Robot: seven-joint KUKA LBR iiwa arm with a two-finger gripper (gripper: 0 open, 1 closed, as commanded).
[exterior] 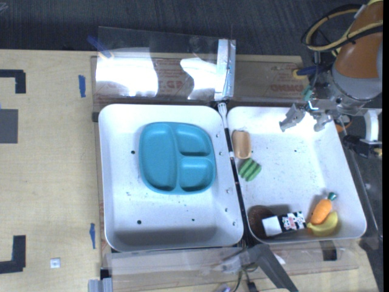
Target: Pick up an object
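My claw (pixel 306 120) hangs open and empty at upper right; descending here, I'd likely grasp only bare bin (pixel 285 163) floor.

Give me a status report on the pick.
Gripper open, nothing held, over right bin's far edge. Carrot, banana in near corner; green toy by divider. Path clear.
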